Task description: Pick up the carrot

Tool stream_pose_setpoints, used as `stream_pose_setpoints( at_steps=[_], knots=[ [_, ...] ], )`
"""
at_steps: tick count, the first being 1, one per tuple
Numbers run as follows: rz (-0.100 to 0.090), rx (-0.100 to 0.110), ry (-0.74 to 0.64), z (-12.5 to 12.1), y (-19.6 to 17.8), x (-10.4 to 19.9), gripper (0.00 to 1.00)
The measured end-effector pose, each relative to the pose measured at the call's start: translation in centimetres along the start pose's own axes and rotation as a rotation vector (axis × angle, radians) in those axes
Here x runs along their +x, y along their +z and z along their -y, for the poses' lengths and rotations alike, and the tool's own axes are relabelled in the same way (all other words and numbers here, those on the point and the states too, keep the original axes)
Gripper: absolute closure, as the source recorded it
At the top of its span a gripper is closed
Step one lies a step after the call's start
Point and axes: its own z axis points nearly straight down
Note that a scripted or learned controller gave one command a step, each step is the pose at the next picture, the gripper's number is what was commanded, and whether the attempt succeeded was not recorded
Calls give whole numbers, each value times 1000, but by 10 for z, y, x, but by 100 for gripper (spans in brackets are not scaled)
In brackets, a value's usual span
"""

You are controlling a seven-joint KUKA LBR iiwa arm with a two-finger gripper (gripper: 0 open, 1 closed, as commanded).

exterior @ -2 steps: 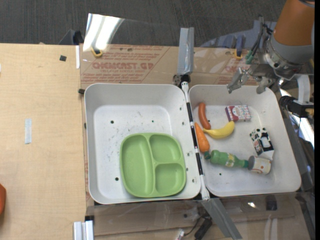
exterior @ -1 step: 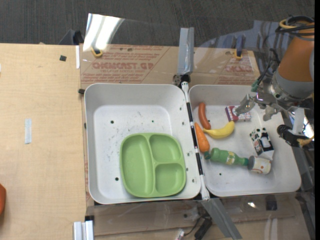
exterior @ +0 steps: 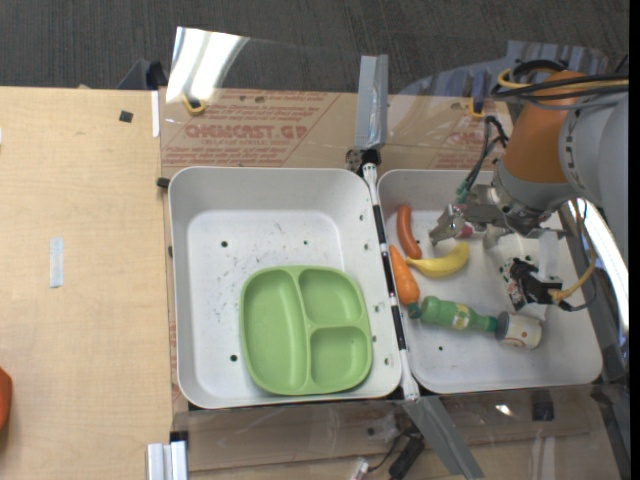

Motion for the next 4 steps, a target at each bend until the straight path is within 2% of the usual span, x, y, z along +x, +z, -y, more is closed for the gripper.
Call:
stream_pose_setpoints(
  at_steps=[1,2,3,4],
  knots=[
    [0,-1,-59,66,0,-62,0],
    [0,-1,-25,137,0,-71,0],
    [0,-5,-22,135,-10,-71,100],
    [2,1,301,142,-200,4,100]
  ],
)
